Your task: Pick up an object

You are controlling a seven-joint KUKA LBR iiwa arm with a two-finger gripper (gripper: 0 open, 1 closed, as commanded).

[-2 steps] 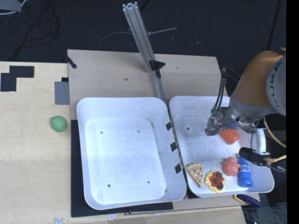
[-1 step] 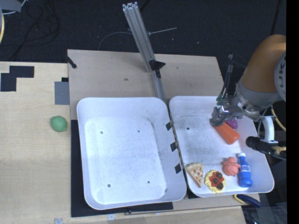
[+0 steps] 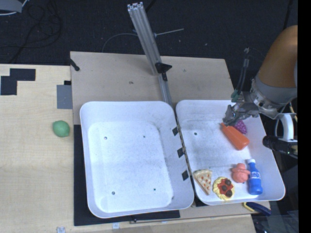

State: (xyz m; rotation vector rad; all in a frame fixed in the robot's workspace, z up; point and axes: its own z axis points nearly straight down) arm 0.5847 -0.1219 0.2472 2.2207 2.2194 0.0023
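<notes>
In the right bin [image 3: 204, 125] an orange carrot-like toy [image 3: 235, 137] lies near the far right side, with a purple grape cluster [image 3: 241, 126] just behind it. My gripper [image 3: 232, 116] hangs right over the carrot's upper end and the grapes, close to or touching them. Nothing shows between its fingers. Along the bin's near edge lie a pizza slice [image 3: 203, 180], a round pizza toy [image 3: 223, 188], a pink toy [image 3: 239, 173] and a blue bottle [image 3: 253, 177].
The left bin [image 3: 92, 115] sits beside the right one, joined by black clips. A green ball [image 3: 61, 128] rests on the bench to the left of the bins. A metal rail [image 3: 148, 38] slants up behind the bins.
</notes>
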